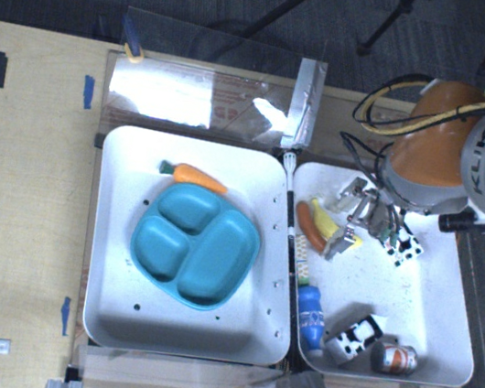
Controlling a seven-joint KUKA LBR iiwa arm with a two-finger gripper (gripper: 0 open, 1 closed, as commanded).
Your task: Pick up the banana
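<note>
Banana (323,219) lies in the right bin (445,308), up in its near-left corner beside the wall shared with the left bin (118,213), and it sits close against a reddish-orange piece (309,230) that runs alongside it. My hand (350,224) hangs right over that corner, coming in from the right, with my grey arm and its orange band (435,129) behind it. The banana is immediately to the left of my hand, at most just beside the metal fingers, and its long axis runs on a slant from upper left to lower right, its yellow end poking out under me near the lower finger. My fingers look parted, standing astride that yellow end rather than closed on it, and I cannot make out anything held between them. As I judge it, the grasp turns on closing across the short width of the fruit, not along its length, and on keeping clear of the reddish piece and the bin wall. Further off in the same bin lie a blue bottle (310,317), a can (395,357) and a black-and-white block (355,334); the left bin holds a blue divided plate (196,245) and a carrot (197,177).
</note>
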